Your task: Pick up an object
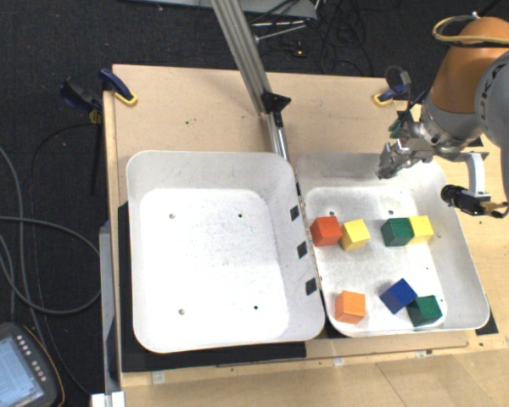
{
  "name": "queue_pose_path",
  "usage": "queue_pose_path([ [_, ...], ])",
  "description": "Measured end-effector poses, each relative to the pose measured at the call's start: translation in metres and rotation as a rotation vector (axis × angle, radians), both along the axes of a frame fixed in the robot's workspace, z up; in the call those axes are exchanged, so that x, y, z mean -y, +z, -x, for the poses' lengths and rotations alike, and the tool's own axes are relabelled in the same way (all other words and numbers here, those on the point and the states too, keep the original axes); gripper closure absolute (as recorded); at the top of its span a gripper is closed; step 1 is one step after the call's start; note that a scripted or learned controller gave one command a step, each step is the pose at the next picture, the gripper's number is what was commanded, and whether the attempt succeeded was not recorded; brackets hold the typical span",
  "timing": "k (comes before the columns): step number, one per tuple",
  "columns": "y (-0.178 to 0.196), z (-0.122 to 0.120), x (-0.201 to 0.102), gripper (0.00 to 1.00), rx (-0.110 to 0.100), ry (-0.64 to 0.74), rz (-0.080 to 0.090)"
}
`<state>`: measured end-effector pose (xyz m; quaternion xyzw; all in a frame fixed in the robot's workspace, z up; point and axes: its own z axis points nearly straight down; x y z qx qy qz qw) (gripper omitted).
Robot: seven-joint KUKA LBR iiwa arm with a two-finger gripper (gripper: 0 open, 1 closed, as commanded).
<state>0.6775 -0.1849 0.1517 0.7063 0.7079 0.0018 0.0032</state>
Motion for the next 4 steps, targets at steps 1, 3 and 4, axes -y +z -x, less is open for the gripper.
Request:
queue_pose_path([
  [1,0.065,0.0,0.004,1.0,0.003,-0.002,0.001],
  [3,0.129,0.024,-0.035,1.0,-0.006,0.004,-0.003],
  [4,0.132,0.042,-0.082,1.0,-0.008,0.005,-0.004],
])
